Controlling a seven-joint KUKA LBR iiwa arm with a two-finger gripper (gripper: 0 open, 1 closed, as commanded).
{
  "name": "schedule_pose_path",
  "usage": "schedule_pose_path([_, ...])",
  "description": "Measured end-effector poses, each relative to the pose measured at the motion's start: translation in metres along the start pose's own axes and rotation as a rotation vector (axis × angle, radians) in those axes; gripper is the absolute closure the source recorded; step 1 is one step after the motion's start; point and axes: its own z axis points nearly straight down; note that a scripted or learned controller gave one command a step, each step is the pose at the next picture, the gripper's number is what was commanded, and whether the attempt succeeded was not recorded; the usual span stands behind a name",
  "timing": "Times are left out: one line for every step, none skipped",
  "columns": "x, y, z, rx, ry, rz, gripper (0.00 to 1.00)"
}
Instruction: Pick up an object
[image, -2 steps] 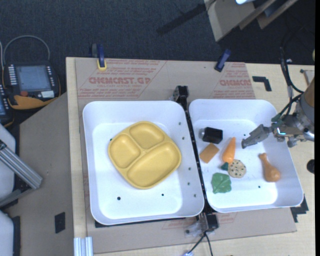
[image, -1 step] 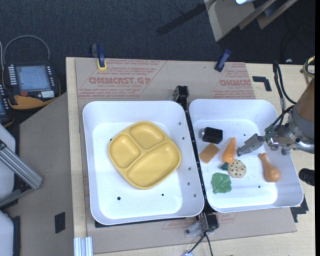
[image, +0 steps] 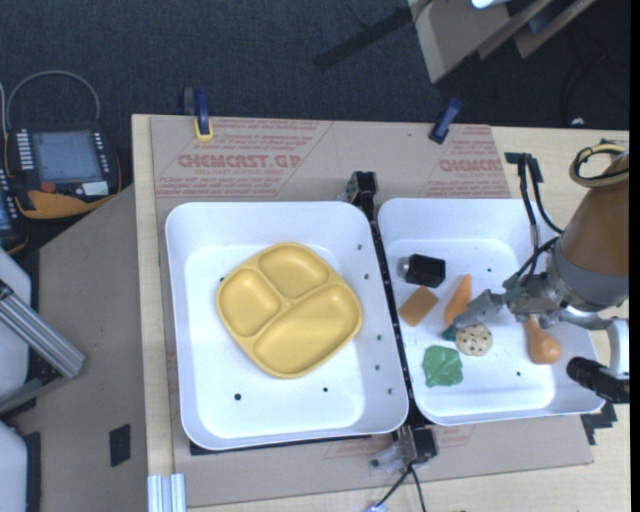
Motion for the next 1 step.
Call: schedule_pose_path([0.0008, -0.0012, 0.0538, 0.000, 0.000, 0.000, 0.00])
